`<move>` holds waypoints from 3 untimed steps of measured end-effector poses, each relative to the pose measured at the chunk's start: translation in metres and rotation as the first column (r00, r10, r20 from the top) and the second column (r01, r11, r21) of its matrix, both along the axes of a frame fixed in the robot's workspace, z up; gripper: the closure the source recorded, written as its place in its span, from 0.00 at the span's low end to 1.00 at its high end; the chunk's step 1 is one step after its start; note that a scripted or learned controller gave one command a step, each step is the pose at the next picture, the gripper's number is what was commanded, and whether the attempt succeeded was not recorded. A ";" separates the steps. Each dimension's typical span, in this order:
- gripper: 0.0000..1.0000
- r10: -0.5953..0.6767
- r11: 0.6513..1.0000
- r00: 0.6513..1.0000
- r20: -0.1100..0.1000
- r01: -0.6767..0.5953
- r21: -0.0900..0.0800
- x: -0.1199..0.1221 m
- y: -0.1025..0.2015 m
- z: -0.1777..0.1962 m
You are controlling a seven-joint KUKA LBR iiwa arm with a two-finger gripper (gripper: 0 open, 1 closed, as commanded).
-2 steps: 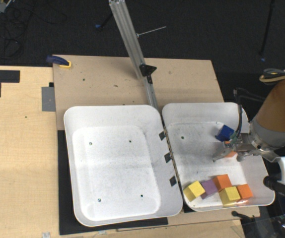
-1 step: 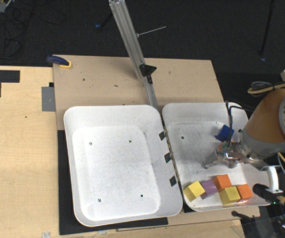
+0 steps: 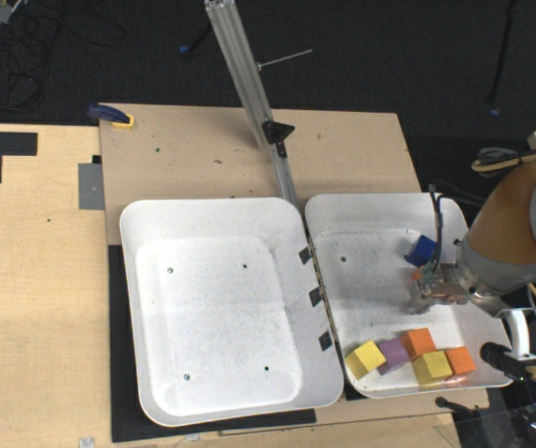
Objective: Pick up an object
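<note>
Trouble could come from my pincer (image 3: 424,292) closing on nothing: it hangs low in the right bin (image 3: 361,217), just below the blue block (image 3: 423,249) and well above the cluster at the near rim, so a grab here may miss both. I cannot tell how my pincer is set; the view is too blurred there. That cluster holds a yellow block (image 3: 366,357), a purple block (image 3: 394,351), an orange block (image 3: 418,341), a second yellow block (image 3: 431,368) and a second orange block (image 3: 460,360). The left bin (image 3: 156,220) shows bare floor.
</note>
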State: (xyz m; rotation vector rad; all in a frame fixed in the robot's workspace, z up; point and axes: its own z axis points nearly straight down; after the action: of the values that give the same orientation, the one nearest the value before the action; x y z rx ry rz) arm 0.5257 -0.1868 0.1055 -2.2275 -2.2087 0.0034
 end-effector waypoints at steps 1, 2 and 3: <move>1.00 0.002 1.000 1.000 0.006 -0.002 -0.002 0.000 -0.003 0.042; 1.00 0.010 1.000 1.000 0.009 -0.010 -0.003 0.008 -0.001 0.103; 1.00 0.010 1.000 1.000 0.008 -0.010 -0.003 0.009 -0.002 0.155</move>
State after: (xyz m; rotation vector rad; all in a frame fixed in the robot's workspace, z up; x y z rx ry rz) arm 0.5343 -0.1891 0.2608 -2.2221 -2.2257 -0.0026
